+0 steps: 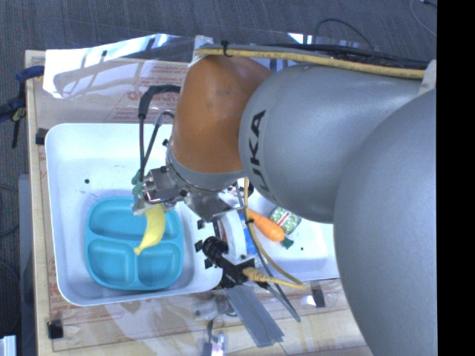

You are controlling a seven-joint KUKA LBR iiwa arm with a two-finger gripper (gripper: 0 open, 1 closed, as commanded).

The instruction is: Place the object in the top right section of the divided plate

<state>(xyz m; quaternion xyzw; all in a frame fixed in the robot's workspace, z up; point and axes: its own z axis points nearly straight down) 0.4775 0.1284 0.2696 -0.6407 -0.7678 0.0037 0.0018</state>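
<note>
Claw: the two-finger claw (142,199) is seen clamped on the upper end of the yellow plastic banana (152,228), above the blue divided plastic plate (104,262).
Banana position: hung over the plate's middle ridge, toward its right half.
Axis: near vertical in view, tip pointed down-left.
Risk: a release here is judged likely to leave it straddling the divider.
Plate surroundings: the left white bin (63,176).
</note>
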